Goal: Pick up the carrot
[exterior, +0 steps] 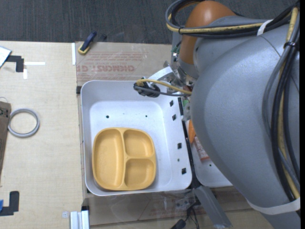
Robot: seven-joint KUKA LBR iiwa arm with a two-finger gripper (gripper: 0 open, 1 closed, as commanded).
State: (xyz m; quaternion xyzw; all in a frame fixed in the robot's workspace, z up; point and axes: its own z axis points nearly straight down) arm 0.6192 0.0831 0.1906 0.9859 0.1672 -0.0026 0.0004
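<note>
Hand hidden under the grey arm (248, 118), toward the desk's right edge; open or closed, cannot tell. Orange sliver, likely the carrot (191, 130), peeking out at the right bin's (209, 175) left wall.

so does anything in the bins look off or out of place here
Nothing looks spilled or damaged. The yellow divided plate lies flat in the left bin, turned a little askew to its walls. An orange sliver, probably the carrot, peeks out at the right bin's near edge, mostly hidden beneath the arm.
</note>
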